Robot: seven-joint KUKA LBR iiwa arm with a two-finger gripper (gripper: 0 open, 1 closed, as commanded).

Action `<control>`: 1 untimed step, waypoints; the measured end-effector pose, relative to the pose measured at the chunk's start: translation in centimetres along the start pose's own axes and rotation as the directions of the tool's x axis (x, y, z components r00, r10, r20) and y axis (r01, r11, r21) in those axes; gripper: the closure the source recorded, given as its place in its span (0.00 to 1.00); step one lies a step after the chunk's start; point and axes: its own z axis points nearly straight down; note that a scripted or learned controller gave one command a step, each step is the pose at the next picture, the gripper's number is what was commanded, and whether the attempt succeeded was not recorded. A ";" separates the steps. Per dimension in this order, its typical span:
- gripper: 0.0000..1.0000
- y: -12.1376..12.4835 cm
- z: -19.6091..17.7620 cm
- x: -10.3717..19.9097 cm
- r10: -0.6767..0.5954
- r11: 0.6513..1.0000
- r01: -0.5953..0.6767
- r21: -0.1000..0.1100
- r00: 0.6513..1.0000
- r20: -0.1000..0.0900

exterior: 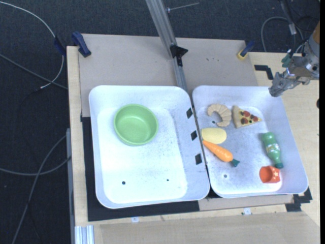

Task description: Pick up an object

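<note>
**Two bins, six toys in view, arm holding off at the right rim**

Two white bins are sitting side by side on the table (127,60). Left bin (147,187) is carrying one green bowl (135,124), upright, toward its upper left part.

Right bin (249,184) is carrying the small items. Croissant (219,113) is lying near the top, with a pizza slice (244,117) just beside it on the right. Yellow lemon-like piece (214,135) is resting below the croissant; carrot (220,152) is lying at a slant just under it, close to touching. Green bottle (271,149) is lying on its side near the right wall, with a small red-orange cup-like piece (269,174) just below it.

Gripper (277,89) is hanging at the upper right corner of the right bin, over the rim, well apart from every toy. Nothing is showing between the jaws. Jaw state: cannot tell, too small and blurred to read.

A metal pole (160,19) is slanting down to the gap between the bins.
</note>
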 end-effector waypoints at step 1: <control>1.00 0.0 0.3 6.0 -0.005 1.000 0.005 0.013 1.000 -0.008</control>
